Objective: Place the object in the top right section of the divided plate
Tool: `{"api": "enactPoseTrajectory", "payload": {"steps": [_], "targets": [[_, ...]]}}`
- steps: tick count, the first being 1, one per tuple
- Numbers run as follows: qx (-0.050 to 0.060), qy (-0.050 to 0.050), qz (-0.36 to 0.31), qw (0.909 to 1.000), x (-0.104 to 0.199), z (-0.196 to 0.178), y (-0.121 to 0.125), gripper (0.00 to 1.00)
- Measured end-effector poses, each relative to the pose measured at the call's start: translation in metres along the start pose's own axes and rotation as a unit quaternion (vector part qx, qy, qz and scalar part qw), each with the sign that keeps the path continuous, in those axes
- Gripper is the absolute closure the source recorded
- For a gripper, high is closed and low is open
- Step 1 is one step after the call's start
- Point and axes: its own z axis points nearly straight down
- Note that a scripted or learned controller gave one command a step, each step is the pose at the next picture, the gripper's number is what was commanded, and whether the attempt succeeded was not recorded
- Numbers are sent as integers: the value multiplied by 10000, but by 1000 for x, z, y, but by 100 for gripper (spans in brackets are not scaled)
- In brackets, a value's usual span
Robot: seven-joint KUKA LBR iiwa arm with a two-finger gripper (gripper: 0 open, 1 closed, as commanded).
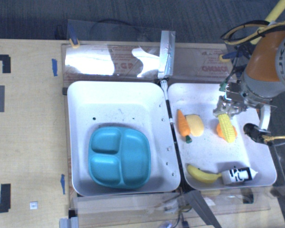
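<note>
Gripper (226, 109) of bare grey metal, low over the right-hand shallow white bin (257, 161), hanging just above the upper end of a yellow corn cob with an orange piece at its side (227, 128); too blurred and too crowded at the tip to say whether open or closed, and impossible to tell whether touching the cob or only close over it. No clear sign of the cob gripped. Counted in that right bin: one corn cob, one orange carrot with a dark green stub (183, 124), one pale yellow rounded lump (195, 125) touching the carrot's side, one yellow banana (201, 174) along the near wall, and one small white-and-black item (239, 174) at the banana's right end. Counted in the left-hand shallow white bin (77, 127): one blue plastic divided plate (119, 156) of three compartments, two smaller ones on the left and one larger on the right, lying toward the near side of the bin. Two bins in all, side by side, edges meeting in the middle. Corn cob well apart from the plate, across the shared rim. Grey arm with the orange band (267, 61) reaching in from the right, over the far right corner of the right bin, wrist turned downward, yellow and black cables looping above it.
</note>
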Motion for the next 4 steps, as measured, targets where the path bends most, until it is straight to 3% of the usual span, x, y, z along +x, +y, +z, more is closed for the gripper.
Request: {"api": "enactPoseTrajectory", "payload": {"steps": [1, 2, 3, 4], "targets": [[-15, 12, 2544, 9671, 22, 89, -30, 100], [2, 1, 2596, 9657, -45, 70, -39, 100], [-13, 23, 3462, 9382, 9, 89, -113, 100], [-15, 7, 1653, 9862, 55, -8, -114, 100]]}}
